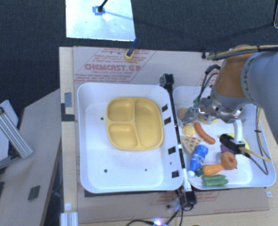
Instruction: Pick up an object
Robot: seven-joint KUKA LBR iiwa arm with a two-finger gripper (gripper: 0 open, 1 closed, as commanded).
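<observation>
Fingers: state cannot tell, gripper (pixel 193 113) low over right bin (pixel 257 178) at its 10 o'clock; hot dog (pixel 204 132) just beside, at gripper's 5 o'clock; blue bottle (pixel 198 157) below

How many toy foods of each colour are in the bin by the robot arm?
Orange: 2, plastic carrot and ring donut
Red: 1, sausage
Blue: 1, bottle
Green: 1, long vegetable
Tan: 1, waffle wedge
Total: 6 clearly seen; others are hidden under the arm.

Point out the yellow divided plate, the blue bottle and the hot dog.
yellow divided plate (pixel 134 124), camera view, middle divider.
blue bottle (pixel 198 156), camera view, its body.
hot dog (pixel 204 133), camera view, its middle.
</observation>
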